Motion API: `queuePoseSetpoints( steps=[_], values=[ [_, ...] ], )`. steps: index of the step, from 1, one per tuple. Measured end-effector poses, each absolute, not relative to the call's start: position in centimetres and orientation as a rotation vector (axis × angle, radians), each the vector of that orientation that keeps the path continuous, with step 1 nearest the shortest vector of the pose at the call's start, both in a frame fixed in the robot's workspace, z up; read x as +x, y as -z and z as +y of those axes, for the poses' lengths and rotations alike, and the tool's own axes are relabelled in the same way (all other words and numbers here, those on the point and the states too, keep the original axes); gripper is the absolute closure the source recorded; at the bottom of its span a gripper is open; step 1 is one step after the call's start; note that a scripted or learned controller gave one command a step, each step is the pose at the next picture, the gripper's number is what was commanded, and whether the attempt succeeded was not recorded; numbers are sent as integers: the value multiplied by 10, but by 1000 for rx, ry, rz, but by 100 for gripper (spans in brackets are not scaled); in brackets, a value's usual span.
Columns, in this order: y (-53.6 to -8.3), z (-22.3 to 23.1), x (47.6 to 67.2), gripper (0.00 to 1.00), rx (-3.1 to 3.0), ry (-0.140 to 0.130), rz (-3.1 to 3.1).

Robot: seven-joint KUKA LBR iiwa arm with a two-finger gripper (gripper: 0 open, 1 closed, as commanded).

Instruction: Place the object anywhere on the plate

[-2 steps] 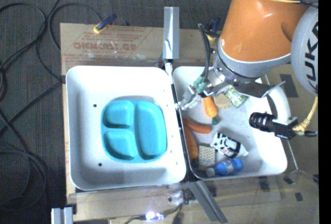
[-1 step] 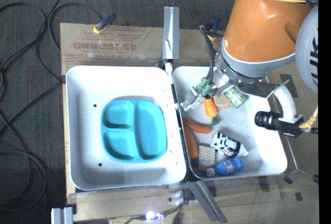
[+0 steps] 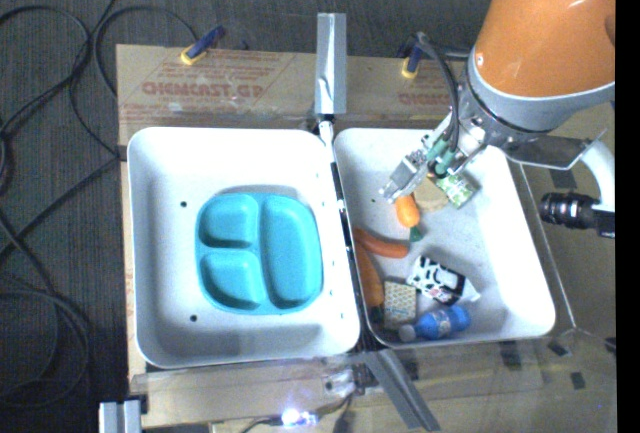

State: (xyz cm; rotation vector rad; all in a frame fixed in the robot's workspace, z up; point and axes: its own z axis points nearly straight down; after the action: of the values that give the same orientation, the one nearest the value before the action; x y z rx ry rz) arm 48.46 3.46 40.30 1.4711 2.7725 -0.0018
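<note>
Over the right bin [image 3: 520, 251] the hand [image 3: 425, 176] hangs low, wrist angled down toward seven o'clock, and how wide it stands open I cannot tell. A small orange object [image 3: 407, 211] sits right under its tip, touching or nearly so. At five o'clock of that lie an orange carrot-like piece [image 3: 383, 243], a black-and-white item [image 3: 437, 278] and a blue bottle [image 3: 440, 323]. The blue divided plate [image 3: 262, 249] rests in the left bin [image 3: 160, 221], at nine o'clock of the hand.

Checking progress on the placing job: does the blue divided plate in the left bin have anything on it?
Empty. All three compartments of the blue divided plate show bare blue; the small objects lie in the right white bin.
</note>
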Motion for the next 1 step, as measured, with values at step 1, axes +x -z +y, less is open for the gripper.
queuePoseSetpoints(
  steps=[1],
  values=[
    [-331, 13, 484, 100, 1782, 2, 2587]
  ],
)
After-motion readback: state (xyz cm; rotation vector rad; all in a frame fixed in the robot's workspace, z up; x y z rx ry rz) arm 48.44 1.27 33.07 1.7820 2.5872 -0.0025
